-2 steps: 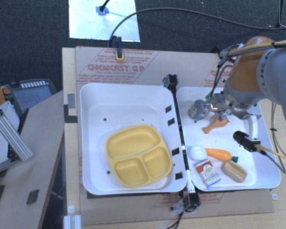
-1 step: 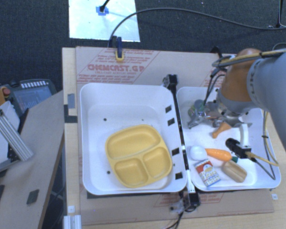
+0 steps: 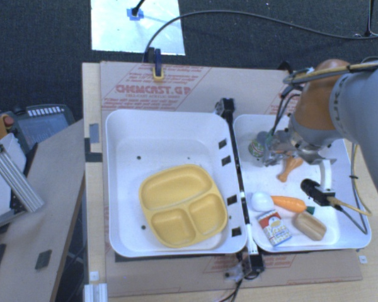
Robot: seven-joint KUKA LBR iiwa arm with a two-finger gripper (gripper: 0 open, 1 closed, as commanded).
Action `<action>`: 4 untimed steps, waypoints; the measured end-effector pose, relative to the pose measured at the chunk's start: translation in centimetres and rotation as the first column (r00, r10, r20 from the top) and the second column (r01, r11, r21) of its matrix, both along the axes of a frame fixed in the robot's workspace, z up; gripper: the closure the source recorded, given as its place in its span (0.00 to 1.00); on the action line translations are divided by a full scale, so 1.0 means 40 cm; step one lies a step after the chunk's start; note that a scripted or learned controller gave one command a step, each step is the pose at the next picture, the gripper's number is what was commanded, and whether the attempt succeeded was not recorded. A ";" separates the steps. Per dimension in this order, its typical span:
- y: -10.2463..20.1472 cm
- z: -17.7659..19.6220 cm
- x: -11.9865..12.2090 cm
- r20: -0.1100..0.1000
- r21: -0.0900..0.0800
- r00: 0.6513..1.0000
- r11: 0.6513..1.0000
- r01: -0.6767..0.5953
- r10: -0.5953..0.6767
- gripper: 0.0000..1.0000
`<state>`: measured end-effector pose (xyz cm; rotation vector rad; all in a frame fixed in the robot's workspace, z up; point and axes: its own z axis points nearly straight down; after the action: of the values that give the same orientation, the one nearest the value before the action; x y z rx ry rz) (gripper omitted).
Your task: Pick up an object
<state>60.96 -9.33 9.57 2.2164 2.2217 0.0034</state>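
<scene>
Over the right bin (image 3: pixel 359 228), your hand (image 3: pixel 288 151) sits low by a drumstick (image 3: pixel 290 167); you cannot tell its grip. Below, the carrot (image 3: pixel 288 202) lies crosswise, tip left toward the egg (image 3: pixel 261 201), green end right.

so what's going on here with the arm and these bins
A grey robot arm reaches in from the right over the right bin, its gripper low near a small green-labelled can and a tan drumstick-shaped toy. Whether it has hold of anything is unclear. Lying loose in that bin are a white egg, a carrot, a small red-and-white carton and a brown bread-like piece. The left bin holds a yellow divided tray.
</scene>
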 end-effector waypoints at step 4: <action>0.025 0.385 -0.022 -0.001 0.001 1.000 1.000 -0.003 0.003 1.00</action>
<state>60.09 -8.31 24.99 2.2141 2.2255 0.0033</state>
